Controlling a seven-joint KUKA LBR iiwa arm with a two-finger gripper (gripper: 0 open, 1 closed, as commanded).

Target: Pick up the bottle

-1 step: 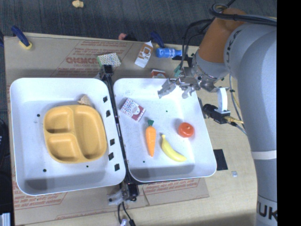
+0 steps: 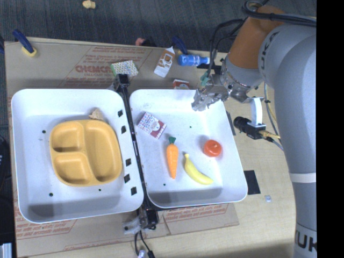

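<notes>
A small blue object [image 2: 189, 61], possibly the bottle, lies on its side on the cardboard just beyond the far edge of the right bin [image 2: 161, 193]. I cannot tell for sure what it is. My gripper [image 2: 200, 104] hangs over the far right corner of the right bin, below and slightly right of that blue object and apart from it. Nothing shows in its grasp. The grey arm with its orange band reaches in from the upper right.
The right bin holds a red-and-white packet [image 2: 151, 124], a carrot [image 2: 172, 160], a banana [image 2: 196, 172] and a tomato [image 2: 213, 148]. A yellow divided plate [image 2: 86, 152] fills much of the left bin [image 2: 32, 198]. A small carton [image 2: 164, 63] and a green packet [image 2: 124, 67] lie behind the bins.
</notes>
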